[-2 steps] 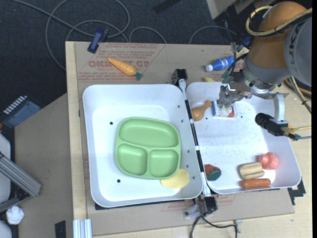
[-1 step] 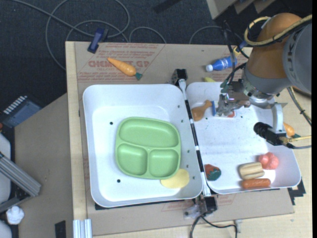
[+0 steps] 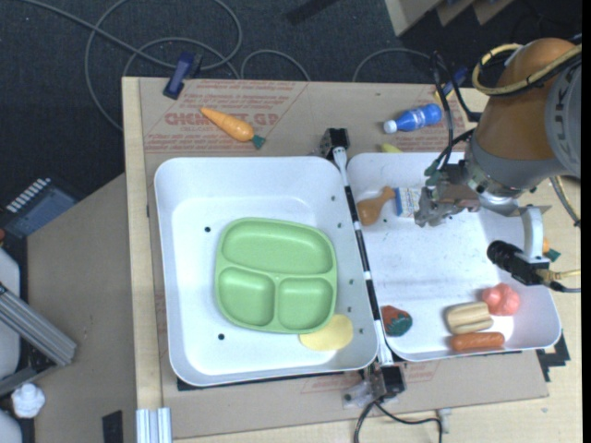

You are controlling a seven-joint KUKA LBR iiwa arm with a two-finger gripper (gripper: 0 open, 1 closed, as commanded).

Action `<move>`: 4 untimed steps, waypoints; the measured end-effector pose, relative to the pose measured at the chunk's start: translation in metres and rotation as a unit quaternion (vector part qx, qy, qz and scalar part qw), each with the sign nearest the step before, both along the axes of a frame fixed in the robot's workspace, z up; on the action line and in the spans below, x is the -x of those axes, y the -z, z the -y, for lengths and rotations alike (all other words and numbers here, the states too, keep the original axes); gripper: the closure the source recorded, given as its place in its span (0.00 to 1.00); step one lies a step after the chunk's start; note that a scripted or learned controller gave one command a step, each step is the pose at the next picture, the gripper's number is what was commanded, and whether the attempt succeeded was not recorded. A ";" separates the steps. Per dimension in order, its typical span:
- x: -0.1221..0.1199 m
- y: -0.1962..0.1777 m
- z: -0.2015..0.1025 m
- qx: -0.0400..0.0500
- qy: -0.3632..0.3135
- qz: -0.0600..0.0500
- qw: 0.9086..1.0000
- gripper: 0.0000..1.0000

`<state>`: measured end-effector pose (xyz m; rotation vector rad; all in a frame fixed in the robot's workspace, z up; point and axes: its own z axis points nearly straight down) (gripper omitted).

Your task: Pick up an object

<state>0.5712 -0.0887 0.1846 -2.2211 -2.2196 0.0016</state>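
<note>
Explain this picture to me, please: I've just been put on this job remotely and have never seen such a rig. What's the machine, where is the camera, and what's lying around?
You are looking down at a slant from one fixed camera above a bench. The grey and orange shape at the right is a robot arm; its gripper hangs over the right bin, near that bin's upper left part. I cannot tell whether it holds anything.

Two shallow white bins sit side by side. The left bin holds a green divided plate with a pale yellow piece at its lower edge. The right bin holds toy foods: a brown piece near the gripper, a red and green one, a bread roll, a sausage and a pink piece.

Outside the bins, on the board behind them, lie a toy carrot and a small blue bottle.
</note>
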 end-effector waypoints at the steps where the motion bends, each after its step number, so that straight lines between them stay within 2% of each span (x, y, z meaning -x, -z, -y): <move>1: -0.022 -0.031 -0.047 0.000 -0.001 0.002 1.000 1.00; 2: -0.015 0.000 -0.013 0.000 0.000 0.000 1.000 1.00; 3: -0.008 -0.012 -0.033 0.000 -0.001 0.000 1.000 1.00; 4: -0.007 0.011 0.009 0.000 0.000 0.000 1.000 1.00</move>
